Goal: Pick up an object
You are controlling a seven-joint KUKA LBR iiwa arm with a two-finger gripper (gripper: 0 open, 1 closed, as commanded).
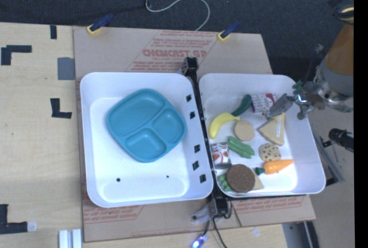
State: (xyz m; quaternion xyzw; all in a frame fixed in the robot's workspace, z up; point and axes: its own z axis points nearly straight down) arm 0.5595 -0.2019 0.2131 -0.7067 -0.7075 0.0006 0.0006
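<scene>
The right bin (305, 183) holds several toy foods: a yellow banana (221, 123), a dark green pepper (242, 105), a red-and-white packet (263, 102), a pale cheese wedge (275, 129), a tan round cracker (244, 130), a green pea pod (240, 147), a chip cookie (268, 152), an orange carrot (276, 166), a brown burger patty (240, 178) and a small can (220, 154). My gripper (290, 110) hangs over the bin's upper right part, just above the cheese wedge. It is open, fingers spread, with nothing between them.
The left bin (98, 143) carries a blue divided plate (146, 124). A black divider (196, 120) runs between the bins. Cardboard (172, 51) lies under both, held by clamps at the back. A white cable (172, 5) loops behind.
</scene>
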